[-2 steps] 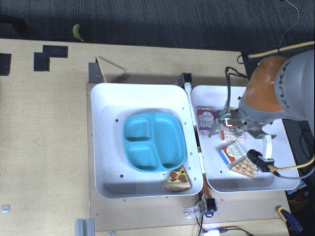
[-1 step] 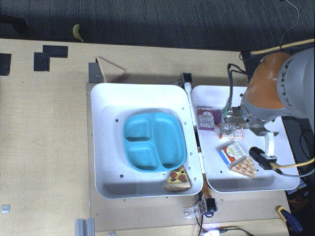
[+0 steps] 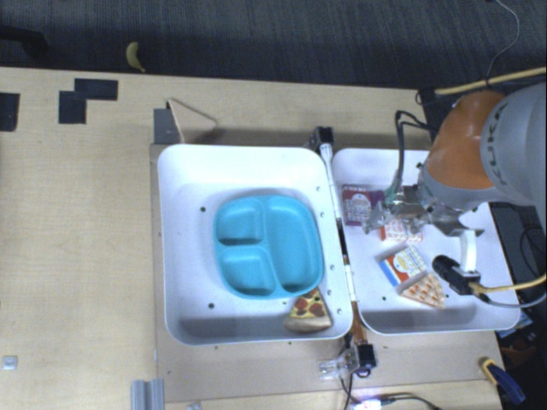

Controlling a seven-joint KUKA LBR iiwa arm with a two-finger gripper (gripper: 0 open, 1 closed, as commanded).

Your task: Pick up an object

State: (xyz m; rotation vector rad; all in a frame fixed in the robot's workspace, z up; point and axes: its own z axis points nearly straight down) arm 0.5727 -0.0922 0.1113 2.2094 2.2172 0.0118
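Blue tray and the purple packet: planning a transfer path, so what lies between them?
In the camera view, the bins' adjoining white walls lie between the blue tray and purple packet.

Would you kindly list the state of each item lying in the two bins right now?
blue divided plate: flat in the left bin, compartments bare.
toy pizza slice: lying at the left bin's front edge, beside the plate.
purple packet: flat in the right bin.
orange-and-white box: flat in the right bin.
gripper: over the right bin.
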